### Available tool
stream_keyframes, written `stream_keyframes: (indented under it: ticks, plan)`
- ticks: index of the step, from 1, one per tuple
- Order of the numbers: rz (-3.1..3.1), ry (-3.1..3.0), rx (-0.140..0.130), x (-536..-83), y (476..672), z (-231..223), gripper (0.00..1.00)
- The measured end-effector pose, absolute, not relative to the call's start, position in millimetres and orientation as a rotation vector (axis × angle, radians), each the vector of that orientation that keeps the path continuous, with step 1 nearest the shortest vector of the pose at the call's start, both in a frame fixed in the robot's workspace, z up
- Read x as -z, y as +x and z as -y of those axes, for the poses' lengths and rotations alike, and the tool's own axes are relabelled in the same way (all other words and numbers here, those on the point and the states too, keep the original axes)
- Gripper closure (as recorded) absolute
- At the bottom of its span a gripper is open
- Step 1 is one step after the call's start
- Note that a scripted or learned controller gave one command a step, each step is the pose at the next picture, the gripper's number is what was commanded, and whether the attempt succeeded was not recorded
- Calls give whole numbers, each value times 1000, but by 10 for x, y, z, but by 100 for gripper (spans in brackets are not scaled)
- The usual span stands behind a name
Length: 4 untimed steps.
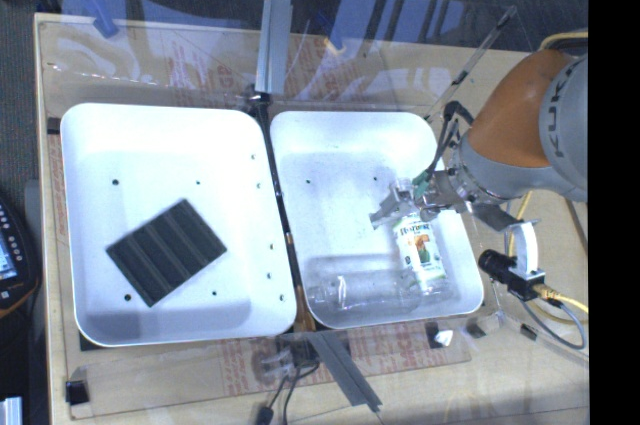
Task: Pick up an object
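Camera view: jaws (402, 203) over the bottle (421, 253) (right bin); grip state perhaps unreadable.

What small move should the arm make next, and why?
Probably lower the hand a little onto the bottle. The hand sits just above the bottle's top end in the right bin, and nothing visible is between its fingers yet.

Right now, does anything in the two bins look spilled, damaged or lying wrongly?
No spill or damage shows. The clear bottle lies on its side along the right bin's near wall, and the small labelled bottle lies tipped beside it, under the gripper.
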<state>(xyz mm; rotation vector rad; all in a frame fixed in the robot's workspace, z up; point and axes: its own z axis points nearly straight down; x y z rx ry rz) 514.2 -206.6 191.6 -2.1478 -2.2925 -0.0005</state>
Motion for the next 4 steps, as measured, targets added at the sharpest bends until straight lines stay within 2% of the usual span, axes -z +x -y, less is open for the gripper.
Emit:
stream_keyframes:
  ticks: [1, 2, 3, 4]
  plan:
    - [2255, -2181, -3, -1638, 5108, 2092, 0]
    - [2255, -2182, -3, -1639, 5108, 2093, 0]
    - [2274, -2162, -3, -1591, 4976, 2090, 0]
    - [2195, -2239, -4, -902, 5418, 1782, 0]
